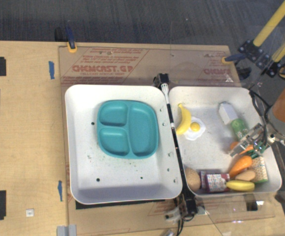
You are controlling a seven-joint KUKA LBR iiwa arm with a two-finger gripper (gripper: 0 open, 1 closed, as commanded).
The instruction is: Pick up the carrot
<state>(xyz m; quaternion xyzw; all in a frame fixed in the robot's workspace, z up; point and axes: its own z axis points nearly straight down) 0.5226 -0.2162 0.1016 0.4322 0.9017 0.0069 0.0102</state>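
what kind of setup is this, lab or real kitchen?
Most likely a robot lab bench, not a kitchen. Two white bins sit on a cardboard-covered bench with blue tape marks and clamps; the food, like the carrot and banana, looks like toys; the gripper reaches in.

Robotics lab bench, plywood top (24, 146) with black tape marks (0, 65), blue tape bits (51, 70), clamps at back edge (71, 39), two white bins (78, 146), yellow stand legs (279, 14), dark carpet floor (132, 9)
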